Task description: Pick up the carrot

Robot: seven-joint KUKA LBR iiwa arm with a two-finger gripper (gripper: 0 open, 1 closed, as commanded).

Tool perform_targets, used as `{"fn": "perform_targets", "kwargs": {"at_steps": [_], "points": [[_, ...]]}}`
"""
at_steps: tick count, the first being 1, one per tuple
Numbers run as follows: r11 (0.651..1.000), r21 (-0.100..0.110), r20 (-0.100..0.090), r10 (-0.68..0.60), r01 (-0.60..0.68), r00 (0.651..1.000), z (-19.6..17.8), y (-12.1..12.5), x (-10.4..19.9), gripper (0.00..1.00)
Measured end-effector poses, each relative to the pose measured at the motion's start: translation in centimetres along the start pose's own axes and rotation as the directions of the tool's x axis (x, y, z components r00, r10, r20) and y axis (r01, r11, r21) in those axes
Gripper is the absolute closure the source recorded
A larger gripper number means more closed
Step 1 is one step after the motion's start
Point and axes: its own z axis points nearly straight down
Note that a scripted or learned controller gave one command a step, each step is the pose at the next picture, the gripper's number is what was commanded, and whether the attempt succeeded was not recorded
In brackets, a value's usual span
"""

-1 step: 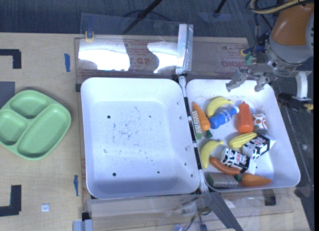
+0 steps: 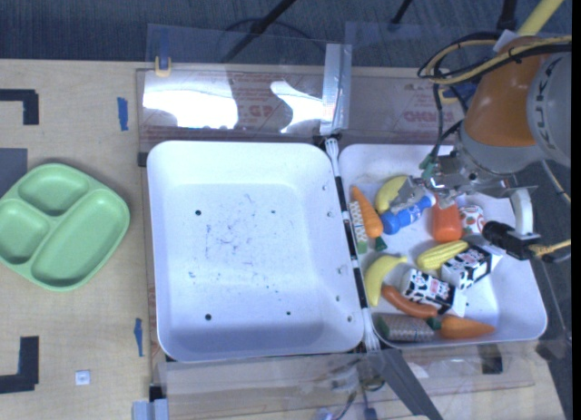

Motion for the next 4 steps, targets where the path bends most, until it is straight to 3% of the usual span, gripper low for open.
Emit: {"fn": "perform_targets", "kwargs": {"at_steps": [1,2,3,4], "points": [[0.993,0.001,-0.001,-0.120,0.120,0.993,1.6,-4.3,1.6,0.00],[0.996,-0.006,0.000,-0.094,0.094,0.996,5.9,-2.0,0.3,0.00],[0.990,-0.005,0.001,-0.140,0.140,0.990,5.8,-6.1,1.4,0.00],[0.958,-0.002,0.001,-0.286,0.286,0.958,-3.9,-1.5,3.5,0.00]]}}
